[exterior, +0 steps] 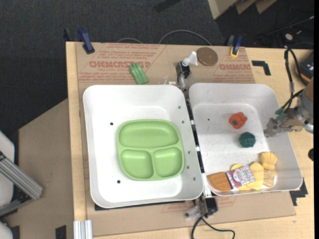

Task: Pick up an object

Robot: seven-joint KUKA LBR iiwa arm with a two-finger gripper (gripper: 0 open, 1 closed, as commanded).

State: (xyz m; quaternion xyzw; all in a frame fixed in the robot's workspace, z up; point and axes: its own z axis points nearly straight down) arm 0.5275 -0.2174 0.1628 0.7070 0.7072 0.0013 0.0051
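Note:
The right white bin (264, 94) holds several small toys. A red pepper-like toy (238, 120) lies near its middle, and a dark green round toy (246, 140) sits just below it. Along the front wall lie an orange biscuit-like piece (218, 181), a small printed packet (241, 175) and yellow pieces (267, 160). My gripper (277, 125) hangs over the bin's right rim, to the right of the red and green toys and apart from them. Nothing shows in its grasp.
The left white bin (99, 133) bears a green divided plate (149, 149). Behind the bins, on the cardboard, lie a green clip-like piece (138, 74) and a brown disc (207, 57). Cables run along the right side of the bench.

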